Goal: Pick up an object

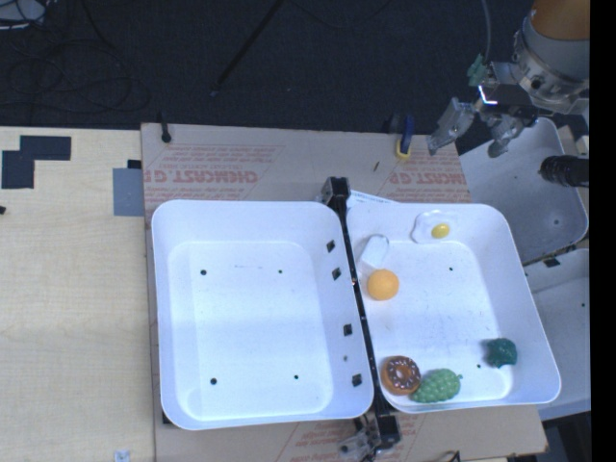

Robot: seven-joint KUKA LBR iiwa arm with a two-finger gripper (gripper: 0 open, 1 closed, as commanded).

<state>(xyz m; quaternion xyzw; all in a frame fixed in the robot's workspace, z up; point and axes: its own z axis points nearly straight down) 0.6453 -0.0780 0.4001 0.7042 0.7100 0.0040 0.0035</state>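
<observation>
Camera view, pincer [474, 133] released above right bin [525, 287], round orange ball [383, 285], no long axis.

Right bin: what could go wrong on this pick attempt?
1. The donut and green grapes touch at the near wall of the right bin; a grasp there may catch both or neither.
2. The orange ball is round and may roll off closing fingers.
3. The end effector hangs open above the bench beyond the bin's far rim, so a long descent leaves room for aim error.
</observation>
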